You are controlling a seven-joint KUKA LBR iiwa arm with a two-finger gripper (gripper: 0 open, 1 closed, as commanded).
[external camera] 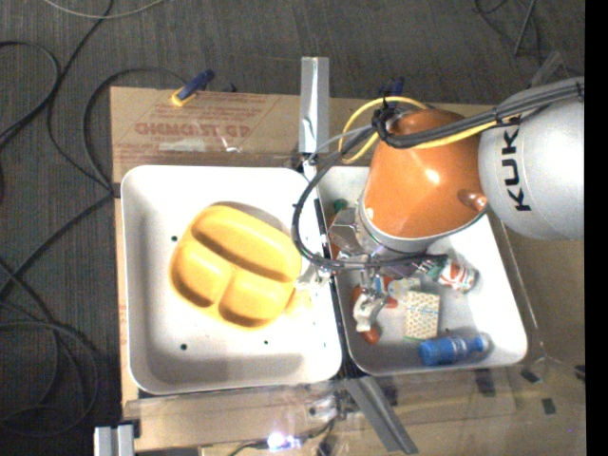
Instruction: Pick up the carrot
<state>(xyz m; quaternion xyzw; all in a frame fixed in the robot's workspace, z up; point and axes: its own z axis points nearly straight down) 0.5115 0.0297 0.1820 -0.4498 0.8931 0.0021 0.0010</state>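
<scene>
My gripper hangs below the orange wrist band, low over the left part of the right bin. A small orange-red piece that looks like the carrot lies right under the gripper, partly hidden by it. I cannot make out whether the carrot sits inside the gripper or just beneath it. The arm's large orange and grey body covers the back of that bin.
A yellow divided plate lies in the left bin. The right bin also holds a blue bottle at the front, a patterned packet and a red and green can. Black cables loop over the wall between the bins.
</scene>
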